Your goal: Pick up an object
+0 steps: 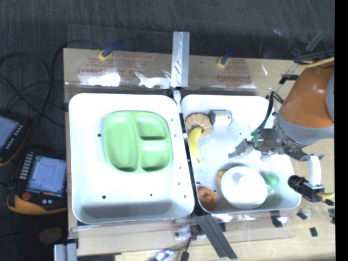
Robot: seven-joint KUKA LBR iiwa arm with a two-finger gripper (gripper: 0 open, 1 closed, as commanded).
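Where the right bin [283, 206] nears its front wall, a white bowl [243, 186] crowds the room, with a green object [272, 182] half hidden behind it and a brown fruit [206, 197] at its left. Above the bare floor mid-bin hangs the gripper [243, 147], fingers spread apart around nothing. Farther back lie a banana [194, 143], a tan round item [198, 122] and a small grey cylinder [219, 117], hard to identify. The left bin [87, 200] holds a green divided tray [137, 140].
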